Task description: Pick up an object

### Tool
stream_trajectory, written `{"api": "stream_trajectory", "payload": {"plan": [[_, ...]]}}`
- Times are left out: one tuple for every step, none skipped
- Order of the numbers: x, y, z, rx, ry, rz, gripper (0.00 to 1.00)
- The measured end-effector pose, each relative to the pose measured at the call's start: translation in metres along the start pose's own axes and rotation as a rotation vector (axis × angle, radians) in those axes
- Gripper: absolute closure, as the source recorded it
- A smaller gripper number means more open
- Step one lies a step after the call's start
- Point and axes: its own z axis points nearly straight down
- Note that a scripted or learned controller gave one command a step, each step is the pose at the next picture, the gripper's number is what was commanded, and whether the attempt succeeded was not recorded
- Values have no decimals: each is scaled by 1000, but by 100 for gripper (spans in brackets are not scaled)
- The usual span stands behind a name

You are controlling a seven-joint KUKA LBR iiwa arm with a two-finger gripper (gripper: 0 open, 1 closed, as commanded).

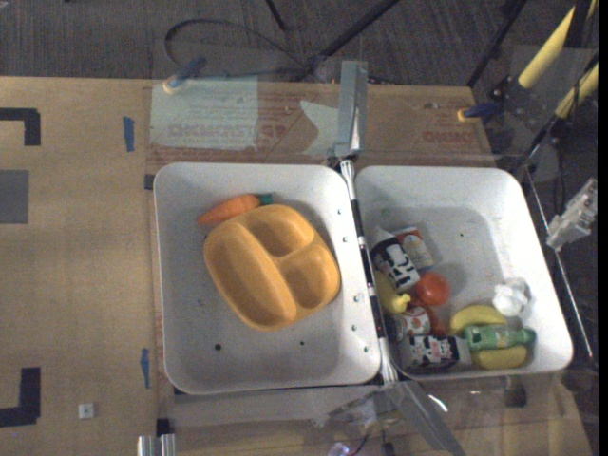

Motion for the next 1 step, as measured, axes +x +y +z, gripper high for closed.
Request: {"api": "stream_trajectory", "payload": {"plan": [[34, -23, 61, -1, 5, -301, 100]]}}
